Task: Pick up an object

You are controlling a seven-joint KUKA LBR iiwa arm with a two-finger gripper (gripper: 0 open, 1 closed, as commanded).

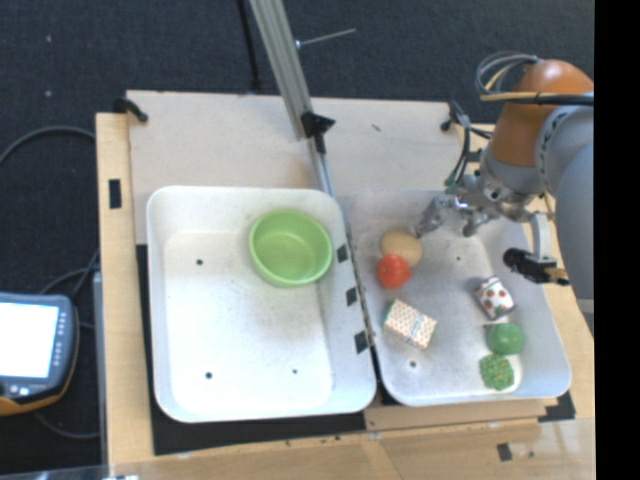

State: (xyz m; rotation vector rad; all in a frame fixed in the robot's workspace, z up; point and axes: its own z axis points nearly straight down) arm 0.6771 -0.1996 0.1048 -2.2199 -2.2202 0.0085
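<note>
Camera view: my gripper (452, 215) hangs over the upper part of the right bin (540, 368), fingers spread apart, nothing between them. No object lifted yet; the pick is still all ahead.

Candidates lie in the right bin. Nearest: a tan rounded object (401, 245), just left of my fingertips, touching a red ball (393, 270) below it. Further down: a patterned box (410, 323), a small white-and-red cup (493, 297), a green ball (505, 338) and a green textured block (497, 371).

The left bin (180, 368) holds a green bowl (290, 247), well apart from me.

Remaining, I judge: settle over one piece, descend, close, lift.
</note>
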